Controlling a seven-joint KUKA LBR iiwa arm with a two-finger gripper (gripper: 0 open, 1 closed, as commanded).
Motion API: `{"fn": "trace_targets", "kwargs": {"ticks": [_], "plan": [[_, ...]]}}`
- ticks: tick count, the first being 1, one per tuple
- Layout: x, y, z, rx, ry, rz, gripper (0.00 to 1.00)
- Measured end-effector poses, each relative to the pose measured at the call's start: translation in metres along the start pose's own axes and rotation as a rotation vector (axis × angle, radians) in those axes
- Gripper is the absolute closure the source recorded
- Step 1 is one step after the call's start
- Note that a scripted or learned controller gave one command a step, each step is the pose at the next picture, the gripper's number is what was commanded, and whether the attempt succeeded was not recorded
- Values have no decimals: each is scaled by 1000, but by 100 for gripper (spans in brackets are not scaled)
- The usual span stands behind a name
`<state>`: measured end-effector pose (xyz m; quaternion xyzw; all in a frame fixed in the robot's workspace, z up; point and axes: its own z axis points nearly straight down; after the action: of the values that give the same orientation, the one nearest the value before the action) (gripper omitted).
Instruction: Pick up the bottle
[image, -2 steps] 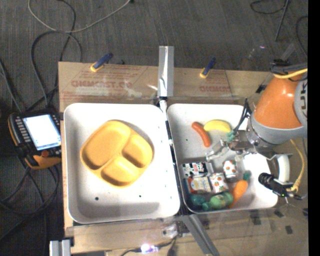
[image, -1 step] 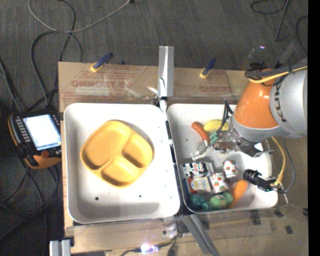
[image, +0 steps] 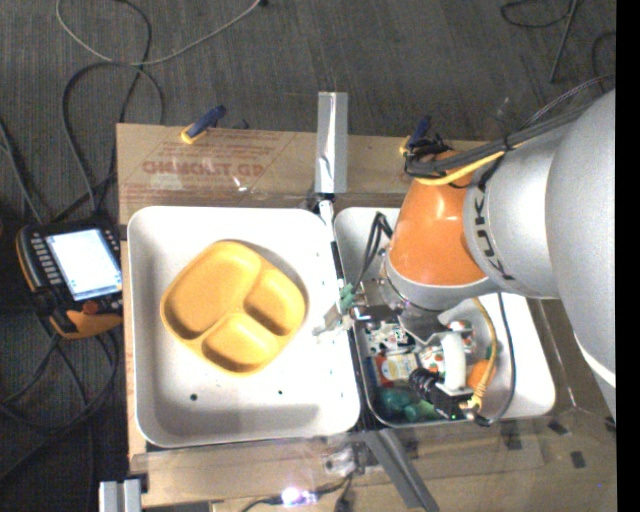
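The arm's orange band (image: 432, 240) and grey wrist hang over the right bin (image: 530, 395). Below them my gripper (image: 392, 350) reaches down into the bin's left front part, among a cluster of small objects. A dark green bottle-like item (image: 398, 403) lies just in front of the gripper near the bin's front wall. A white object (image: 455, 350) and an orange piece (image: 481, 375) lie to the gripper's right. The arm covers much of the bin, and I cannot tell whether anything is held.
The left bin (image: 150, 400) holds a yellow three-compartment tray (image: 235, 305). A handheld pendant (image: 75, 265) sits off the bench at the left. Cardboard (image: 220, 165) lies behind the bins, and a metal post (image: 331, 140) stands at the back between them.
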<state>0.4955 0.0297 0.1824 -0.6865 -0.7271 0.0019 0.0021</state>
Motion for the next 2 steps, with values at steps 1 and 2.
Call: {"fn": "trace_targets", "kwargs": {"ticks": [1,2], "plan": [[-74,72,-1,-2,-3,86,0],[2,84,0,-1,-1,101,0]]}}
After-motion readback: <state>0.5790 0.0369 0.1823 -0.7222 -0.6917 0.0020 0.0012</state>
